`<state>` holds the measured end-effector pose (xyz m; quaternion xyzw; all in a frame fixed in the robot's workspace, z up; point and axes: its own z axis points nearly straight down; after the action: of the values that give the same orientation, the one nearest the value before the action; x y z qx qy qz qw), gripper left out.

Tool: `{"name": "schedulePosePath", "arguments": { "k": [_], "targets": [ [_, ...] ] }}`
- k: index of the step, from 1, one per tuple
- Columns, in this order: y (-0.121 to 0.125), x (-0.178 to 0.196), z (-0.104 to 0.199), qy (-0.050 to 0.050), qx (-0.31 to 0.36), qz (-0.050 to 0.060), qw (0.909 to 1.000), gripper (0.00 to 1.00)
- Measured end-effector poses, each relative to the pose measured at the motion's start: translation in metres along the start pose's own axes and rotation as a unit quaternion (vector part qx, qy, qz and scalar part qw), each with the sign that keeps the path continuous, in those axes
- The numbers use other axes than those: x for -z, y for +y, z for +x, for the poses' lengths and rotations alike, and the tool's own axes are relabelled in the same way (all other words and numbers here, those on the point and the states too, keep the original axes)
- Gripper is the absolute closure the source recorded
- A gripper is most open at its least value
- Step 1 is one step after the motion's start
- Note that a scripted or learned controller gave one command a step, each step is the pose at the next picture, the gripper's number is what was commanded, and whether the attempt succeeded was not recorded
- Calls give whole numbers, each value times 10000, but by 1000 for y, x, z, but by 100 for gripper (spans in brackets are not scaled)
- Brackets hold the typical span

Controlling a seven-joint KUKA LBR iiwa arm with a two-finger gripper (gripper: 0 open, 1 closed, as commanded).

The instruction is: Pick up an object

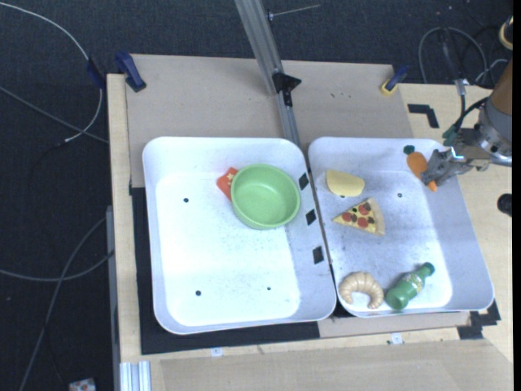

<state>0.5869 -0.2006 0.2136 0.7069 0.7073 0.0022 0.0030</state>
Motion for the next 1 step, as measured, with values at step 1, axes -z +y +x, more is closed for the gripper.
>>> {"name": "schedulePosePath", "arguments": {
  "k": [1],
  "targets": [
    [6,46,3,2,4,7,10000,100]
  ]
}}
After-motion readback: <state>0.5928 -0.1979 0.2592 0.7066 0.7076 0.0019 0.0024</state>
